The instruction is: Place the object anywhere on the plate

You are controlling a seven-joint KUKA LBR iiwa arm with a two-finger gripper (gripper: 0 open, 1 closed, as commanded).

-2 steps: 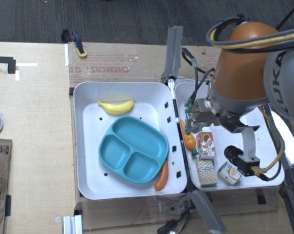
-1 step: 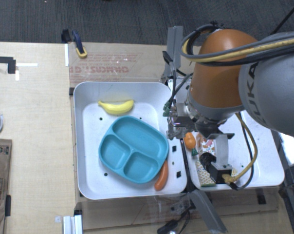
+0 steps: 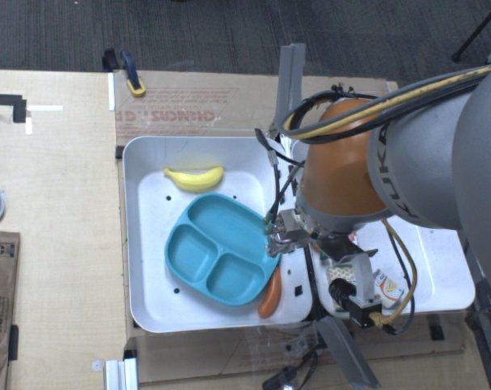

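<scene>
The arm (image 3: 367, 161) reaches in from the right and hangs over the seam between the two bins, its orange wrist covering most of what lies beneath. The gripper (image 3: 280, 238) sits under that wrist at the right edge of the plate (image 3: 217, 250); whether it is open, or has anything in its hold, cannot be told from this angle.

The plate is blue with three compartments and lies in the left bin (image 3: 140, 218). All three compartments look bare. A banana (image 3: 194, 177) lies on the bin floor just beyond the plate's far rim, close to it but not on it. A carrot (image 3: 269, 295), orange and slim, lies along the plate's near right edge, seemingly touching the rim from outside. The right bin (image 3: 441, 275) is largely hidden by the arm.

Judging from this, the task is not yet done: nothing rests on the plate. Which object is meant is unclear, though the carrot lies nearest the gripper. What is left is a grasp, a lift and a short carry onto any compartment.
</scene>
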